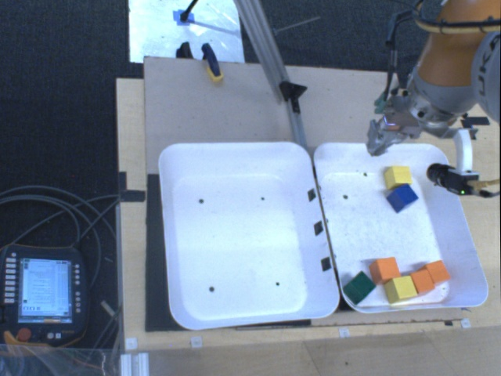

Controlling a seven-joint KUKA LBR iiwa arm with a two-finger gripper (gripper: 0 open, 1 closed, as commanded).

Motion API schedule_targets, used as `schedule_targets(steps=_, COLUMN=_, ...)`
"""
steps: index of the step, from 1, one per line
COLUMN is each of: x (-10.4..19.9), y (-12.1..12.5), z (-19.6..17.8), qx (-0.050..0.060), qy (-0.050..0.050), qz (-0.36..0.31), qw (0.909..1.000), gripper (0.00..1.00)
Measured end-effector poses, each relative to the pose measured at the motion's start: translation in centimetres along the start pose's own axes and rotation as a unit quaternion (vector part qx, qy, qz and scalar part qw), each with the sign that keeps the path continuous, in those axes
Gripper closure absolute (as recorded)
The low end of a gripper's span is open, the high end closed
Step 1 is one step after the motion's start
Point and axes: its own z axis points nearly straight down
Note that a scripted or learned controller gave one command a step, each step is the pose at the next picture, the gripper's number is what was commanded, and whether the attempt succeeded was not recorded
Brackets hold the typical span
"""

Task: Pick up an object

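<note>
Yellow cube (397, 175) near right bin's (470, 249) far edge, touching blue cube (402, 198); more cubes clustered at near edge. Gripper (382, 141) hovering over far rim, jaws' spread impossible to tell. Probably light, rigid, smooth; best pinched across opposite flat faces.

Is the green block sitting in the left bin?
No, the green block lies in the right bin, at its near-left corner beside an orange block and a yellow block.
</note>
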Motion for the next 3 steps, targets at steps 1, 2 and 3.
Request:
schedule_targets(steps=1, x=4.5, y=-0.2, z=0.3, qx=0.001, qy=0.000, qz=0.000, qw=1.0000, gripper=1.00)
schedule_targets(steps=2, x=10.7, y=-1.6, z=0.0, qx=0.001, qy=0.000, qz=-0.001, qw=1.0000, gripper=1.00)
schedule_targets(steps=3, x=16.9, y=-2.0, z=0.2, qx=0.001, qy=0.001, qz=-0.001, qw=1.0000, gripper=1.00)
